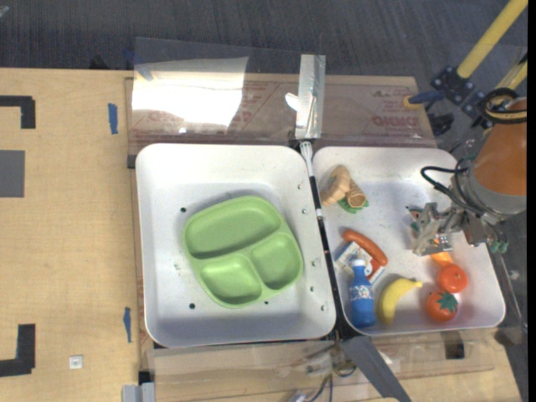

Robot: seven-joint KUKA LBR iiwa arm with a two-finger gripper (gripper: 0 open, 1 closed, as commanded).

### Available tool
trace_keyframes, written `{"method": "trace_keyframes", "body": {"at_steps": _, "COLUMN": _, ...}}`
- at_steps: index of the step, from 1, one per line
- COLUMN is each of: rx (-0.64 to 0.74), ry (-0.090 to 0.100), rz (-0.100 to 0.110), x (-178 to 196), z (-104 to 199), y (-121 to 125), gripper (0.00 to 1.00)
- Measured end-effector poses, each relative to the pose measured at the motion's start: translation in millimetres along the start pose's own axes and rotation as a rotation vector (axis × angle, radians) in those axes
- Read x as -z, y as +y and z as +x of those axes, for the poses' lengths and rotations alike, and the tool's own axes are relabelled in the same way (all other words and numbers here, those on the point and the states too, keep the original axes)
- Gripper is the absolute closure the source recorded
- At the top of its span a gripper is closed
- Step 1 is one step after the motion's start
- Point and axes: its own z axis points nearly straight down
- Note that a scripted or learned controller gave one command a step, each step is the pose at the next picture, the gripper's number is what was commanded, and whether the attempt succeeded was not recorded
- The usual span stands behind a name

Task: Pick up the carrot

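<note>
The carrot (450, 273) is a short orange piece lying near the right wall of the right bin (394, 162), its narrow tip pointing up-left. My gripper (430, 229) hangs low over the bin just up-left of it, close to that tip, with nothing visibly held. The grey arm with its orange band (502, 162) comes in from the right and covers the bin's far right corner.
The right bin also holds a red tomato (441, 306), a yellow banana (396, 297), a blue bottle (361, 285), a long red-orange piece (366, 246) and a tan piece (342, 187). A green divided plate (243, 249) lies in the left bin (159, 182).
</note>
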Motion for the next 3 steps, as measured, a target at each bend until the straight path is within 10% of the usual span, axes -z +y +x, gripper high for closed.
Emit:
{"method": "trace_keyframes", "body": {"at_steps": 1, "rx": 0.0, "ry": 0.002, "rz": -0.001, "x": -1.0, "z": 0.4, "y": 0.4, "gripper": 0.0}}
{"method": "trace_keyframes", "body": {"at_steps": 2, "rx": -0.224, "ry": 0.014, "rz": -0.008, "x": -14.0, "z": 16.4, "y": -18.5, "gripper": 0.0}}
{"method": "trace_keyframes", "body": {"at_steps": 3, "rx": -0.222, "ry": 0.002, "rz": -0.003, "x": -0.3, "z": 12.6, "y": -19.3, "gripper": 1.0}}
